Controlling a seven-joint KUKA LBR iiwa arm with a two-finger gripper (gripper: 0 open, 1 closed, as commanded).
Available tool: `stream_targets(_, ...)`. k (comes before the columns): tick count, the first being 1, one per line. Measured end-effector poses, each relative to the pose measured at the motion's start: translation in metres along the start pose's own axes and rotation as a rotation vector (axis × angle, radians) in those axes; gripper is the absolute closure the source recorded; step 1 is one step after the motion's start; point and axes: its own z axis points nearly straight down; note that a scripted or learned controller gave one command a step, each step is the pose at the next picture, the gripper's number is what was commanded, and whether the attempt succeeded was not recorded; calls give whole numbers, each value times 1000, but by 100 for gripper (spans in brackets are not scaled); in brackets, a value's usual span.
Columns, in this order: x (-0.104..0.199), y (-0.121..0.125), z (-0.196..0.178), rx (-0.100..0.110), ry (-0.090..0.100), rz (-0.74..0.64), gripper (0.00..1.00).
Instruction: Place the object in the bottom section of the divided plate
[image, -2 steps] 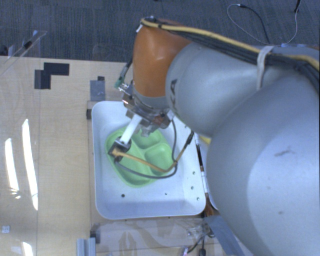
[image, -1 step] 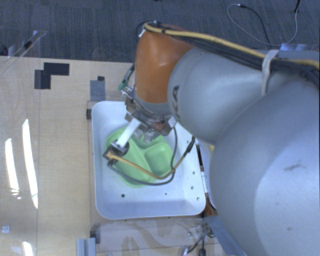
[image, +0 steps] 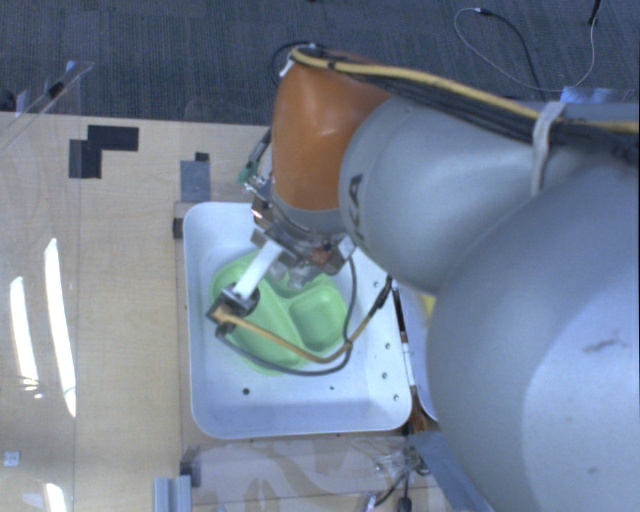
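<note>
The gripper (image: 300, 265) is hanging over a green divided plate (image: 322, 318) in a white bin (image: 290, 412).
I cannot tell its grip; the plate is looking light, stiff and slick, best taken by its rim.

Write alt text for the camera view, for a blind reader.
A large grey robot arm with an orange band reaches down over a green divided plate lying in a white bin on a pale wooden bench, hiding part of the plate.
</note>
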Motion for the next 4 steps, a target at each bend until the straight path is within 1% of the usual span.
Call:
stream_targets(1,8,22,-68,-4,2,-514,100)
stream_targets(2,-14,-16,99,2,-4,-471,100)
stream_targets(3,-34,-42,162,-7,12,-193,100)
stream_targets(4,24,55,164,2,14,147,100)
